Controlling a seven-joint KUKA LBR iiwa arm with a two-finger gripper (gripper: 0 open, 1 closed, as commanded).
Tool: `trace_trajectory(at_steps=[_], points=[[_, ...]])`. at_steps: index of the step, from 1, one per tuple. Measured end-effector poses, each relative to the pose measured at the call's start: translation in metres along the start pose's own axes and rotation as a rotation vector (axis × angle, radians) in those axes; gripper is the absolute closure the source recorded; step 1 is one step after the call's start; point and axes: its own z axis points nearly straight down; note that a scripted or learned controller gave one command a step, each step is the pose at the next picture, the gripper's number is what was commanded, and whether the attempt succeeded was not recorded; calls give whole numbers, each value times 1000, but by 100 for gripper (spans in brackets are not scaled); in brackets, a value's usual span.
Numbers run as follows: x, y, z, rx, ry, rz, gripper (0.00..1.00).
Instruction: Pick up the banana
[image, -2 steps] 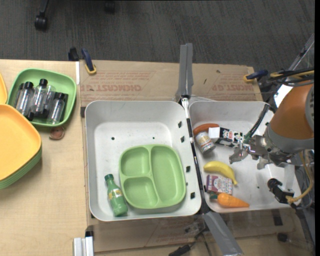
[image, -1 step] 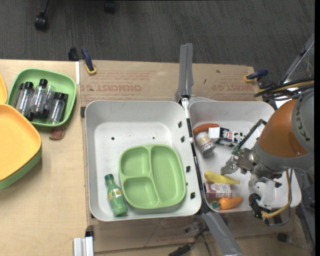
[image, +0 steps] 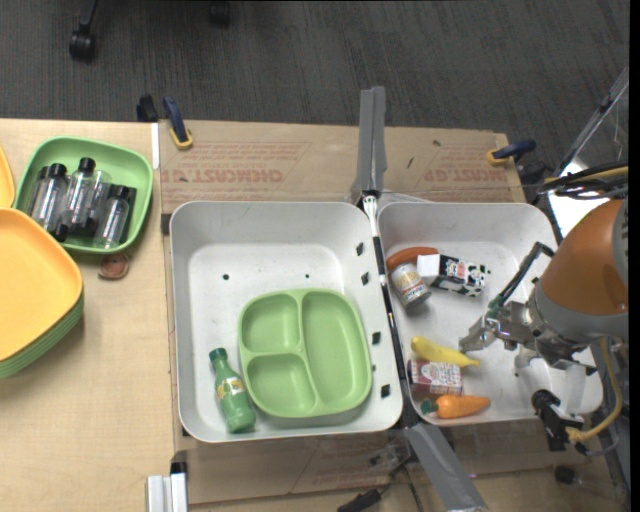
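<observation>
The banana (image: 443, 351) lies in the right bin (image: 520, 215), in its near-left part, roughly crosswise. It rests just beyond a small carton (image: 436, 377) and a carrot (image: 461, 405), and well near of a can (image: 408, 284) and a black-and-white box (image: 461, 273) at the far side.

The gripper (image: 483, 335) hangs just to the right of the banana's right tip. Nothing lies between the fingers; at this resolution it cannot be determined whether they are spread or closed.

Step in hand, by judgement: approach. The grasp is not yet made, and the banana rests on the bin floor.

The next move calls for a short shift leftward to centre the gripper over the banana's middle, fingers across its narrow width, then a descent. The carton sits close on the near side, so clearance there is tight.

The left bin (image: 200, 300) holds a green divided tray (image: 300, 350) and a green bottle (image: 231, 391).
</observation>
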Motion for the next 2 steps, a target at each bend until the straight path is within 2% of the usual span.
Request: trace_trajectory(at_steps=[1, 2], points=[[-43, 47, 0, 0, 0, -96, 0], [-44, 47, -8, 1, 1, -95, 100]])
